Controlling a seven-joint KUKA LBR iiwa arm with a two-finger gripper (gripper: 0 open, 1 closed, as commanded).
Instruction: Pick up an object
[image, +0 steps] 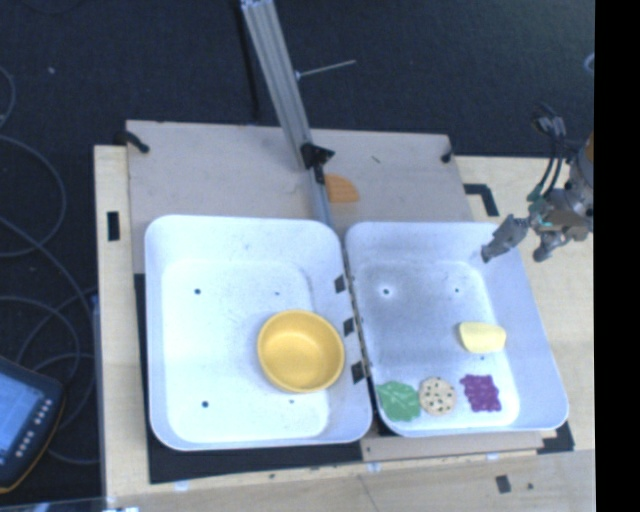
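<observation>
Yellow bowl (300, 350), round and glossy, upright in left bin (180, 250)

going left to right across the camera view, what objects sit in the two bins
yellow bowl → green piece → cookie → purple grapes. The pale yellow piece overlaps the grapes left to right, so it is left out.

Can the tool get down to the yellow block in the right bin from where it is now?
Probably yes. The tool hovers with its fingers spread at the right bin's upper right edge, and the yellow block lies apart from the other pieces, nothing over it.
</observation>
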